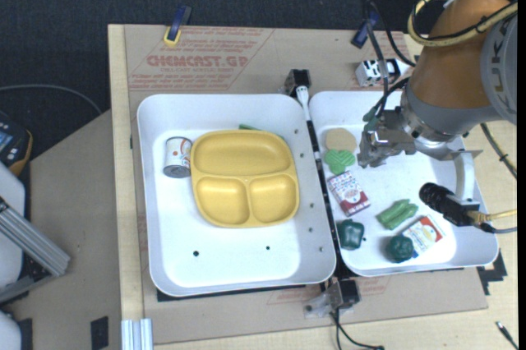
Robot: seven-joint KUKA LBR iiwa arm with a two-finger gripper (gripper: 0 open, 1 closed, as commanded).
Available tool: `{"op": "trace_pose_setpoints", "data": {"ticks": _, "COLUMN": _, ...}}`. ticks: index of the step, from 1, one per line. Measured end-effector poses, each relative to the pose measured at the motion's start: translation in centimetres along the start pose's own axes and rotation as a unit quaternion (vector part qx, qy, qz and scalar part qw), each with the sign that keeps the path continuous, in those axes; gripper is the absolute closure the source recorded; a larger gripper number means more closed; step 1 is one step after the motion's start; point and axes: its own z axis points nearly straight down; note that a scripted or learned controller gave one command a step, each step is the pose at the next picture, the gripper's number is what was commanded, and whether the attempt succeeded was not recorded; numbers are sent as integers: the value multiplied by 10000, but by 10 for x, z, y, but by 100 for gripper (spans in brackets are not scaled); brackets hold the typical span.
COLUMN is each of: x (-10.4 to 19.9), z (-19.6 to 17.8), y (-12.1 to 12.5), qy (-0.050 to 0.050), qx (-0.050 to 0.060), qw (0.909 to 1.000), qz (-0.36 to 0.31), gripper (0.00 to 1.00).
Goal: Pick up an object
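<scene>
My gripper (372,153) hangs over the upper left part of the right bin (468,258), under the grey arm with its orange band. Just left of it lie a tan round piece (339,139) and a light green piece (339,160). A red and white packet (347,192) lies below them. Further toward the front are a dark green piece (352,234), a green pickle-like piece (396,214), a dark green round piece (400,248) and a white packet (426,232). I see nothing held in the gripper.
The left bin (160,200) holds a yellow divided plate (245,176), a small can (176,157) at its left, and a green sliver (249,127) behind the plate. A ridge (316,168) separates the bins. Clamps stand at the board's back edge.
</scene>
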Motion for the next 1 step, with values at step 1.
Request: {"op": "trace_pose_setpoints", "data": {"ticks": 1, "x": -4, "z": -14, "y": 3, "qy": -9, "qx": -38, "qw": 10000, "qz": 3, "gripper": 100}}
